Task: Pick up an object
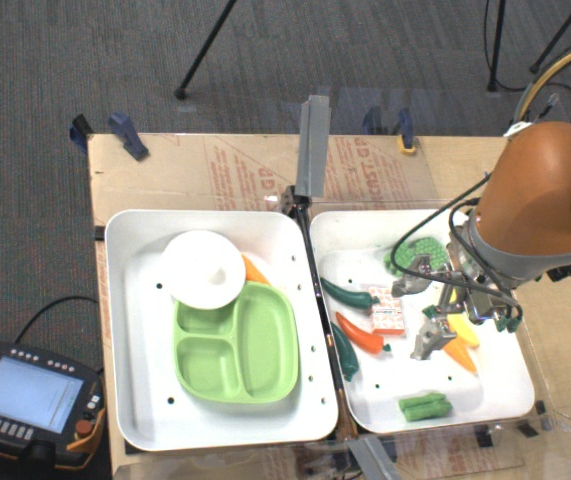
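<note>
So the gripper (443, 330) hangs low over the right bin (365, 230), jaws apart with nothing between them, lined up over a yellow-orange piece (462, 343) near the right wall, probably its target. The left bin (130, 233) holds one green tray (240, 353) and one white bowl (203, 268), parked out of reach.

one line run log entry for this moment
arm: over right white bin | gripper: above orange-and-yellow plastic piece | held: nothing seen | left white bin: green divided tray, white round bowl

bowl (205, 269) on tray (237, 345), left bin (130, 368)
</note>
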